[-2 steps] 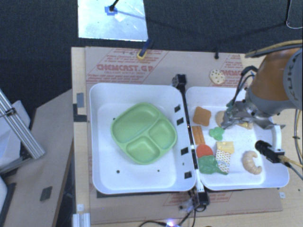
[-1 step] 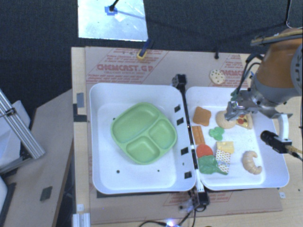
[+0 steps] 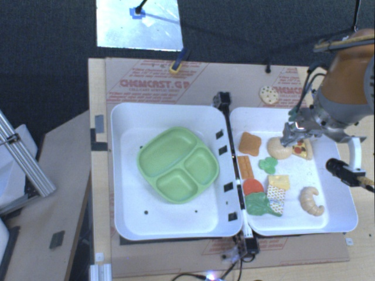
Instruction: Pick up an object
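Grey hand [image 3: 291,134] low over pale round bun [image 3: 279,149]

Dark speckled floor [image 3: 47,51], shiny metal plate [image 3: 139,16] at top, pale wooden bench [image 3: 146,75], aluminium framing [image 3: 23,163] at left

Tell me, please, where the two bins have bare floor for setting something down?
Left bin: bare floor rings the green divided plate, widest along the near edge and left wall. Right bin: crowded along the divider, where the toast, broccoli and cracker bunch together; bare strips lie along its far edge and beyond the croissant.
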Available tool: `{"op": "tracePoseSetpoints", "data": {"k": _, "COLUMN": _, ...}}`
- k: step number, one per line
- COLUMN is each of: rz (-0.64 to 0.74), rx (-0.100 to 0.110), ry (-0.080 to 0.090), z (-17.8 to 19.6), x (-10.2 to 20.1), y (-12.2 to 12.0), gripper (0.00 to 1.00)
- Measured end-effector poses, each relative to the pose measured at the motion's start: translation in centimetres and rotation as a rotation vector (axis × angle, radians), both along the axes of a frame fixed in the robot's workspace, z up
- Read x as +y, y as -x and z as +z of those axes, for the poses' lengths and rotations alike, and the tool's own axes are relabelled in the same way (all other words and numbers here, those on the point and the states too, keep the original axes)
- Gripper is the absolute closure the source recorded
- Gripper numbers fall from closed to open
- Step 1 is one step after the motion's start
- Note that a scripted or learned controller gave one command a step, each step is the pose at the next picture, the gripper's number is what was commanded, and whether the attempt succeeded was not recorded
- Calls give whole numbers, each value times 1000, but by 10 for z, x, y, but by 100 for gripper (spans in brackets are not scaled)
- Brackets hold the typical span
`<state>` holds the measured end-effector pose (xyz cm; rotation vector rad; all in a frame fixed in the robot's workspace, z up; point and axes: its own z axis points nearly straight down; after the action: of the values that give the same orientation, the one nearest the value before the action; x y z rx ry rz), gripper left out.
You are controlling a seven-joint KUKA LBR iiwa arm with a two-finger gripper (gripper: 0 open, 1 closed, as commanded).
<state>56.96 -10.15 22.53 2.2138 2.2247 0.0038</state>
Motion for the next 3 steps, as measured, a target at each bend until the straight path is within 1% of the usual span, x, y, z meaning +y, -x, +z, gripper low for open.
{"op": "tracePoseSetpoints", "data": {"k": 2, "rz": 4, "rx": 3, "ry": -2, "z": -14, "x": 96, "y": 5, "gripper": 100}}
{"op": "tracePoseSetpoints", "data": {"k": 3, "rz": 4, "rx": 2, "ry": -2, "z": -6, "x": 158, "y": 10, "gripper": 100}}
